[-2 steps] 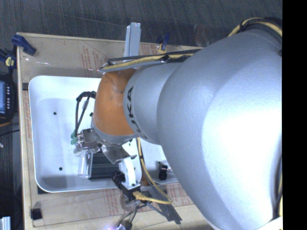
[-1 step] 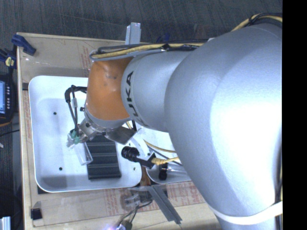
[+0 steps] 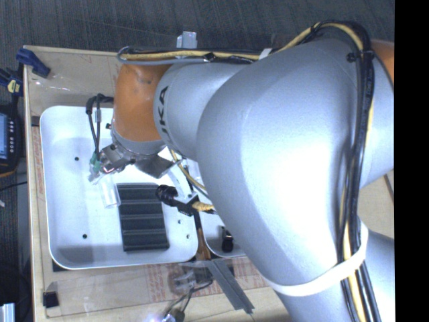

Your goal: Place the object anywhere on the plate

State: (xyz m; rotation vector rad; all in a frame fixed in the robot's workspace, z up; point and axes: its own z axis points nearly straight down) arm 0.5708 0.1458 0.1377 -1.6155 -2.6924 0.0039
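Note:
My gripper (image 3: 142,217) hangs over the left white bin (image 3: 60,180). From above it appears as a dark ribbed block below the orange band (image 3: 134,106) and the wrist. What lies under the block is hidden. A small pale, translucent item (image 3: 107,194) sits on the bin floor just off the block's upper left corner; I cannot make out what it is. The grey arm (image 3: 281,153) spreads across the right half of the view and covers nearly all of the right bin.
Black cables and a green-and-red connector (image 3: 99,161) hang off the wrist's left side. A corner of the right bin (image 3: 218,250) shows under the arm, with a small dark thing (image 3: 226,239) in it. The wooden bench (image 3: 100,287) frames the bins.

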